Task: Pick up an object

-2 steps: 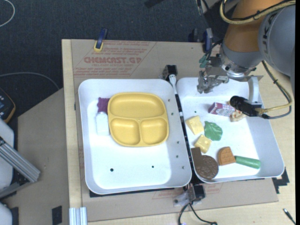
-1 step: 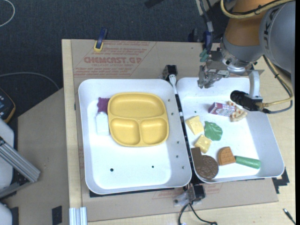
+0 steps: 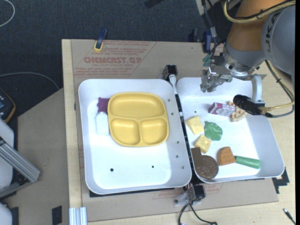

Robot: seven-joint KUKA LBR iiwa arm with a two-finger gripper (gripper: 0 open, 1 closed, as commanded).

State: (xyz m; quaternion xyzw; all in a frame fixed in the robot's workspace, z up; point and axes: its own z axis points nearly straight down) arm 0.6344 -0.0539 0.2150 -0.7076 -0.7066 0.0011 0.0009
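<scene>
Currently: bench (image 3: pixel 79 60) standing on dark carpet (image 3: pixel 47 18), bearing two white bins. Gripper (image 3: pixel 209 84) hovering over right bin's (image 3: pixel 269 139) far edge, finger opening indiscernible, nothing visibly held; small objects (image 3: pixel 213 131) lying below.

tray (image 3: pixel 138 117) fills left bin (image 3: pixel 126 175) — front bare

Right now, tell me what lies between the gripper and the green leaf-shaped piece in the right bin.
In the camera view, the pink-and-white packet lies just right of the line from the gripper to the green leaf-shaped piece; the rest is bare white bin floor.
</scene>
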